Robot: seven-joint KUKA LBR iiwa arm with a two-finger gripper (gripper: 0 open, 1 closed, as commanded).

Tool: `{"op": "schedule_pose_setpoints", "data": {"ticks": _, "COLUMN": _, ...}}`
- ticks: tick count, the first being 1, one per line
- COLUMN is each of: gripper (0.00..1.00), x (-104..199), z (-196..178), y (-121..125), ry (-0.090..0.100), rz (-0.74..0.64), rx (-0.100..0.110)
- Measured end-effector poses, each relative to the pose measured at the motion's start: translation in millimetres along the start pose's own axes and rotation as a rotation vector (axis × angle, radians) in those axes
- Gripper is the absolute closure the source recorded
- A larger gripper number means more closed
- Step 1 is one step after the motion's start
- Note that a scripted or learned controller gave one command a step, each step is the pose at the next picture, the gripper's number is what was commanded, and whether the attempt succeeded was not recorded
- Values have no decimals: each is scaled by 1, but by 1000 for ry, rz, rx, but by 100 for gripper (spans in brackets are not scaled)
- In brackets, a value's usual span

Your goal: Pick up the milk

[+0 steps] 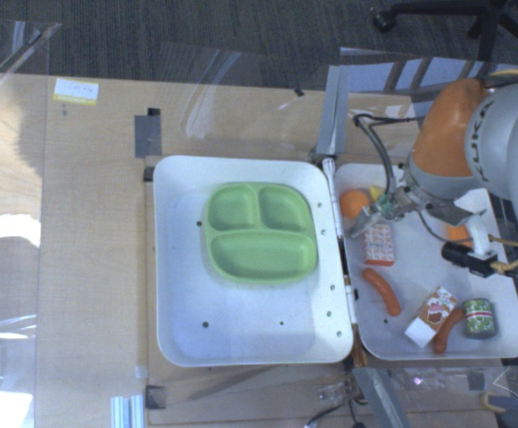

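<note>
In the right bin, the gripper hung low over the upper-left corner, just beside a round orange fruit and right above a flat red-and-white packet; can't tell if fingers were apart or together. The milk, a small boxy carton w/ red-brown print and white end, lay tilted near the front, touching one glossy sausage. Another sausage lay apart. Green-labelled can beside it. Left bin held a smooth green 3-compartment plate.

Lighting was bright, even. Glare patch lay on bench at 9 o'clock. Shadows were soft. Focus was slightly soft throughout.
</note>
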State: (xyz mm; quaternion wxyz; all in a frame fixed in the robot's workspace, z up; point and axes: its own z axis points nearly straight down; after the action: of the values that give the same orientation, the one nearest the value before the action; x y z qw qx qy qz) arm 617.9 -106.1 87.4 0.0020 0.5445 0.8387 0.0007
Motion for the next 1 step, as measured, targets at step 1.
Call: {"op": "schedule_pose_setpoints", "data": {"ticks": 1, "gripper": 100, "x": -1, "z": -14, "y": 4, "ry": -10, "rz": -6, "rx": -13}}
